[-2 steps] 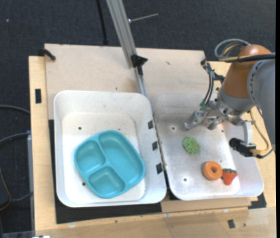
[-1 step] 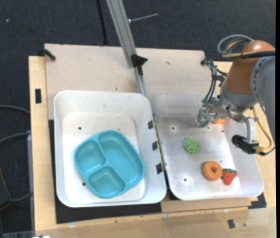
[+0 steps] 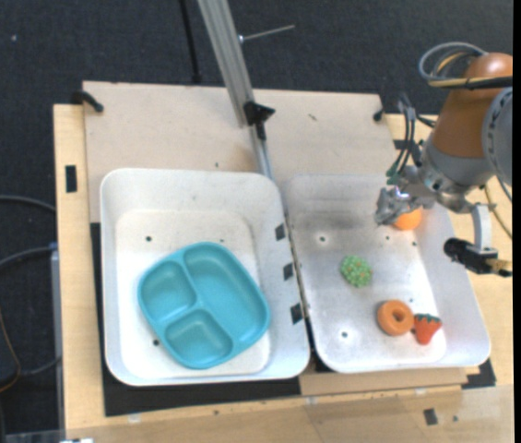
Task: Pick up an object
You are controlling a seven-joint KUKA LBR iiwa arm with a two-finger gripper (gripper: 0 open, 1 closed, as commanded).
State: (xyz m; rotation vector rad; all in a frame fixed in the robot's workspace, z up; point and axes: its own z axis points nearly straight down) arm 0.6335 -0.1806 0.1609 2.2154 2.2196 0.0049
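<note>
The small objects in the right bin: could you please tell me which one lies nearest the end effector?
The orange piece at the bin's far side, right beside the end effector. The green ball, orange ring and red piece lie farther toward the near edge.

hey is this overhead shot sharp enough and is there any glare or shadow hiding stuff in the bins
Camera view: light is even, with no strong glare on the white bins; the picture is soft and low in detail, so the claw is a blur beside a small orange object.
</note>
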